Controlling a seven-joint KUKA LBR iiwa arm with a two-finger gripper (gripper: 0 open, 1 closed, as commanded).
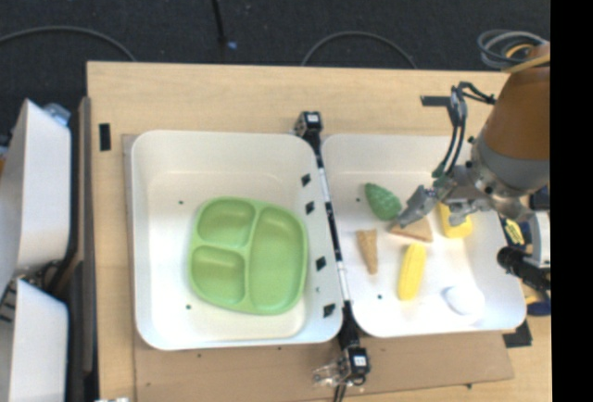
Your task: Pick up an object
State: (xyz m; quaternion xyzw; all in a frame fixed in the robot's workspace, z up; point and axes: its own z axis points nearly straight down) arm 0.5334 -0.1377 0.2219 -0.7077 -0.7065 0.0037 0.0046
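The grey two-finger tool (pixel 428 206) hangs low over the right-hand shallow white bin (pixel 389 317), reaching in from the right under the arm's orange band (pixel 521 108). Whether its fingers are apart or together cannot be told from this slant, and nothing can be made out between them.

Directly at the tool's tip lies a tan wedge-shaped toy piece (pixel 410 232), so near that contact cannot be ruled in or out. Just to the right of that wedge, partly under the wrist, sits a small yellow blocky toy (pixel 455 222). Up and to the left of the tool rests a dark green leaf-shaped toy (pixel 382 200), near the tip but apart from it. Below the wedge stands a yellow plastic corn cob (pixel 412 271), lying lengthwise toward the near rim. To its left is a beige ice-cream-cone toy (pixel 369 251), close to the divider between the bins. A pale white rounded object (pixel 460 300) lies in the right bin's near right corner, hard to tell from the bin floor.

The left-hand shallow white bin (pixel 157 169) carries a light green plastic tray with three compartments (pixel 248 254), well apart from the tool. Both bins rest on the light wooden table (pixel 204 94).
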